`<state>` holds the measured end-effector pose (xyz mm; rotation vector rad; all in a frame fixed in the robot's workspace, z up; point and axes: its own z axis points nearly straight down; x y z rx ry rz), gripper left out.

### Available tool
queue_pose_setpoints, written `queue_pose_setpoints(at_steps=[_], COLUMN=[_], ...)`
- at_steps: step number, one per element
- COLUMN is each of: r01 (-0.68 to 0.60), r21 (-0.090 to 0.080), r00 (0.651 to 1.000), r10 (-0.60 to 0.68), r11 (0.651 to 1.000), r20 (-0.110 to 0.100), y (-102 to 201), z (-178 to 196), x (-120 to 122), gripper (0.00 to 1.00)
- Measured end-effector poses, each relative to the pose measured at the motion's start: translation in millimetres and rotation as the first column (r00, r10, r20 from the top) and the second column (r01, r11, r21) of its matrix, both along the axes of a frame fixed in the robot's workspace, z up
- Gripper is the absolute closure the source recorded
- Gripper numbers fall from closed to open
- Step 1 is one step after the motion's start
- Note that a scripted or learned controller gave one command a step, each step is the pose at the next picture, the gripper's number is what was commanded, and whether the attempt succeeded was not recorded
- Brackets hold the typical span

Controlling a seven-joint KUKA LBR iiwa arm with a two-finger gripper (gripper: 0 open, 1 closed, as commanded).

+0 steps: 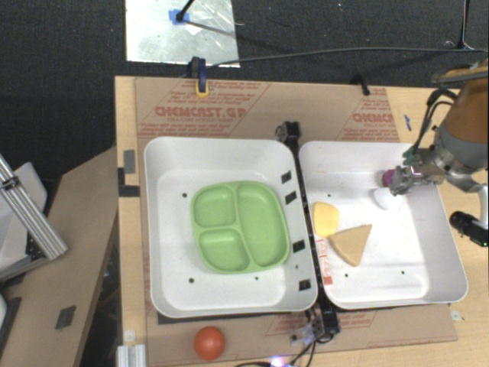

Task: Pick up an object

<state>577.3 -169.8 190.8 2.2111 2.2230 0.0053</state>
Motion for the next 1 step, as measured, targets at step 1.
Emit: queue_pose_setpoints(at_steps=[1], r01=[-0.001], r21=[0.000], r00=[1.000], r10=[0.001], r11=[1.000], r20=[0.002], y=[3.0], z=[64.1], x=[5.2], gripper=[1.00])
